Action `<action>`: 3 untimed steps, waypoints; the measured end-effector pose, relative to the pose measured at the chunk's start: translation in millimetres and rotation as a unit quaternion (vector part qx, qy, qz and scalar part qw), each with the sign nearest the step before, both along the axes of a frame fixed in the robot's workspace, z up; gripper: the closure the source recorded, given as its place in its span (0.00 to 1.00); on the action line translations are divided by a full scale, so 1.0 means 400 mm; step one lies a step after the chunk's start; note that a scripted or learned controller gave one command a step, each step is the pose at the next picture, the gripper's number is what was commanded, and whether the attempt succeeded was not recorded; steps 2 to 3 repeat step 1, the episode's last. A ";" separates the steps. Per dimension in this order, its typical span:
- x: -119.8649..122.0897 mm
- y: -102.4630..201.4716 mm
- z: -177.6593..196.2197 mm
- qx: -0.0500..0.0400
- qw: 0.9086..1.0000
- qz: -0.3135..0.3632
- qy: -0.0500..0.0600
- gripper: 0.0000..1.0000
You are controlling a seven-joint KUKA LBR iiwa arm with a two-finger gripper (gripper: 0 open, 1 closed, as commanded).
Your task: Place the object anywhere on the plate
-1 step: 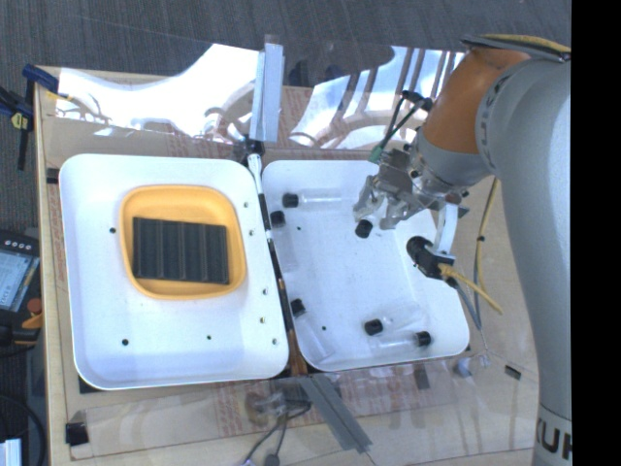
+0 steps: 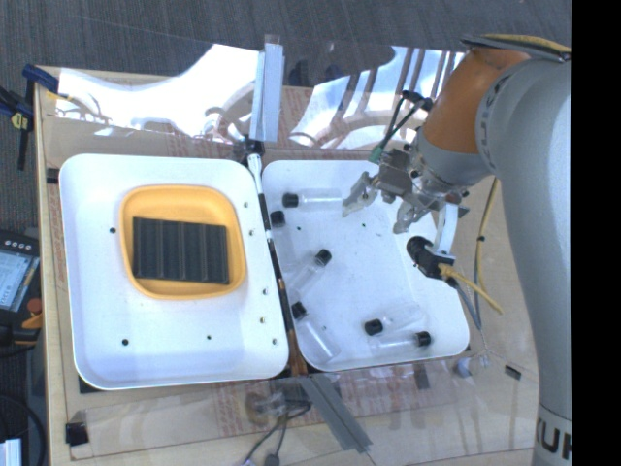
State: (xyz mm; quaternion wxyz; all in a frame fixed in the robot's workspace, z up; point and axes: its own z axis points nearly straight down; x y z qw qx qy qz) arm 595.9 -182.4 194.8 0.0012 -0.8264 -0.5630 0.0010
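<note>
Gripper [image 2: 380, 205], fingers spread wide and holding nothing, is hovering over the right bin [image 2: 441, 330] above scattered vials [image 2: 303, 201]; for a clean pick, it should be centring on one vial before carrying it to the plate [image 2: 181, 205].

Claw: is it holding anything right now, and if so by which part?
Nothing. The claw hangs open over the right bin, with no vial between its fingers.

Reaches in from the right, orange-banded wrist bent downward, gripper [image 2: 380, 207] low with fingers [image 2: 357, 195] spread (nothing between them).
</note>
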 end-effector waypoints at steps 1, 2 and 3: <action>0.073 0.153 0.031 0.000 0.985 0.170 -0.001 0.00; 0.073 0.153 0.031 0.000 0.985 0.170 -0.001 0.00; 0.073 0.153 0.031 0.000 0.985 0.170 -0.001 0.00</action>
